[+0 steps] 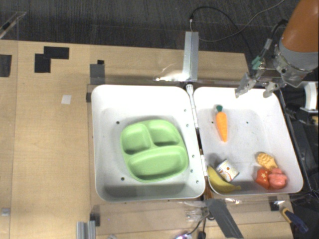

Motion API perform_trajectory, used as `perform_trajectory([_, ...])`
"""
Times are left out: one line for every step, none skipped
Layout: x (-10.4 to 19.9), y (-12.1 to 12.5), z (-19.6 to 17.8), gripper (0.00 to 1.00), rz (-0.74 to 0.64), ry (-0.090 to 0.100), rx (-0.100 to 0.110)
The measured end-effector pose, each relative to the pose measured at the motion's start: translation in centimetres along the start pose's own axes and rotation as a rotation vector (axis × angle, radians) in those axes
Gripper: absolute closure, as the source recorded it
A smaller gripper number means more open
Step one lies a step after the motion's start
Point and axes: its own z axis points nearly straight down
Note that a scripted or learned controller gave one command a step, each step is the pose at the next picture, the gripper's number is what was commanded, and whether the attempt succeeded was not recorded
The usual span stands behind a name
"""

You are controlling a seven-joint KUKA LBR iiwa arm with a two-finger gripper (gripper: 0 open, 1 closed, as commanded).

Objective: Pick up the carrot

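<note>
Two white bins sit side by side on the bench. The left bin (pixel 102 133) holds one item: a green divided plate (pixel 153 149) with three compartments, lying flat near the bin's centre.

The right bin (pixel 286 138) holds five items. One carrot (pixel 222 124), orange with a green top, lies alone in the upper left part of the bin, its green end pointing toward the far wall. One banana (pixel 220 182) lies at the near left corner, touching one small can (pixel 228 170) just above it. Near the right corner sit one tan, lumpy piece (pixel 266 159), possibly a pastry, and one red item (pixel 271 178) just beside it.

The gripper (pixel 256 86) hovers above the right bin's far edge, well apart from the carrot. Its two fingers stand spread, with nothing between them.
</note>
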Motion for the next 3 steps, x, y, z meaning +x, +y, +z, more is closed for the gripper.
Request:
perform_trajectory([0.8,-1.2,14.0,0.00,-0.057,0.000,0.002])
perform_trajectory([0.3,-2.3,19.4,0.00,-0.093,-0.001,-0.009])
perform_trajectory([0.5,-2.0,18.1,1.00,-0.094,0.001,-0.016])
